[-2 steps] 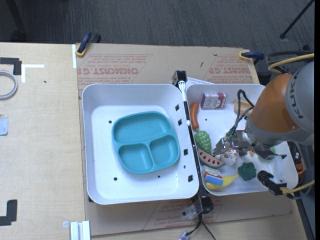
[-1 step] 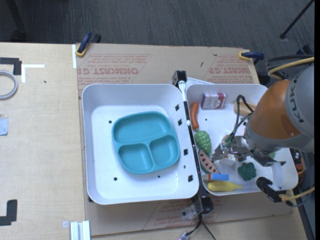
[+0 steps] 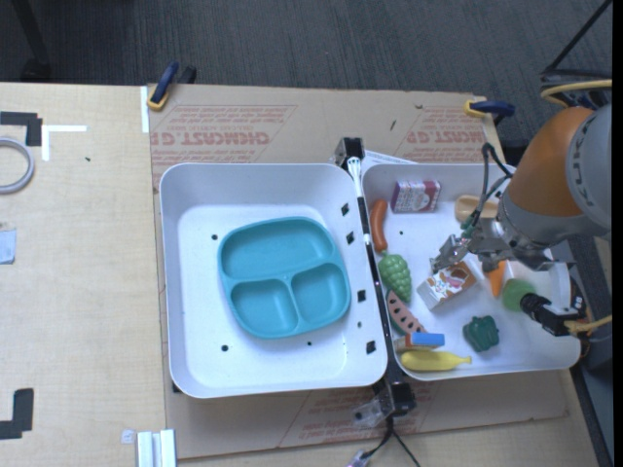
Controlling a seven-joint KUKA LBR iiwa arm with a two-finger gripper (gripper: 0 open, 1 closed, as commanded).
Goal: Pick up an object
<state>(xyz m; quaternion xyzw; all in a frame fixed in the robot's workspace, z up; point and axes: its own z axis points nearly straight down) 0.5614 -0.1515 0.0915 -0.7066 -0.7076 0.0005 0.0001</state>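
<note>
The right bin (image 3: 531, 358) holds several toy foods. My gripper (image 3: 452, 253) hangs low over its middle, just above a small white and red carton (image 3: 448, 285) that lies tilted on the bin floor. Around it lie a green grape bunch (image 3: 395, 273), an orange carrot or sausage (image 3: 378, 225), a pink and white box (image 3: 416, 197), a bacon strip (image 3: 400, 313), a blue block (image 3: 426, 340), a yellow banana (image 3: 434, 360) and a dark green broccoli piece (image 3: 481, 333). Nothing shows between the fingers.
The left bin (image 3: 185, 290) holds a teal divided plate (image 3: 284, 276). The arm's orange band (image 3: 545, 163) and grey wrist cover the right bin's far right side. An orange piece (image 3: 496, 278) and a light green piece (image 3: 517, 292) lie partly under the wrist. Cardboard lies beneath both bins.
</note>
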